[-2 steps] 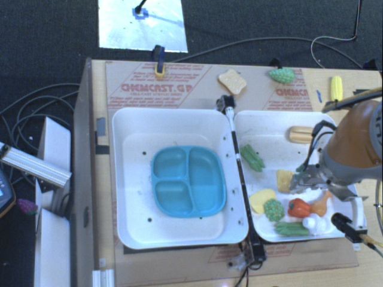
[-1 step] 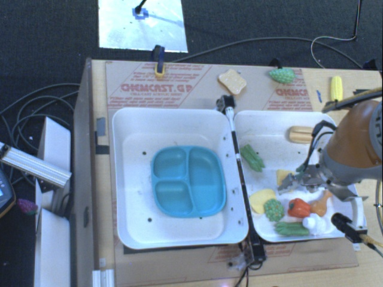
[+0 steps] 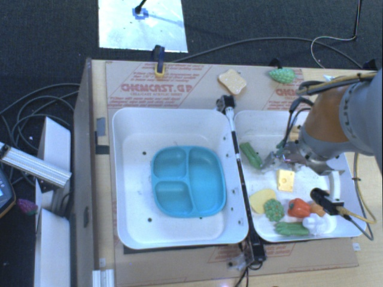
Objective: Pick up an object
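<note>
1. Here, two white bins sit side by side: the left bin (image 3: 128,178) holds one blue tray (image 3: 188,181) with three sections, and the gripper (image 3: 281,157) hangs over the right bin (image 3: 257,121).
2. One yellow cheese slice (image 3: 286,180) lies just below the gripper, and one green pickle (image 3: 250,155) lies just to its left.
3. Further below the gripper lie one pale yellow piece (image 3: 260,199), one bumpy green piece (image 3: 274,209), one red-orange piece (image 3: 298,208), one long green piece (image 3: 292,228) and one white piece (image 3: 315,223).
4. Above the gripper, outside the bins, sit one toast slice (image 3: 232,81) and one green bumpy toy (image 3: 282,75).
5. The gripper looks small and blurry; I cannot tell how it is set.
6. The arm (image 3: 341,121) is cut off at the right edge.
</note>
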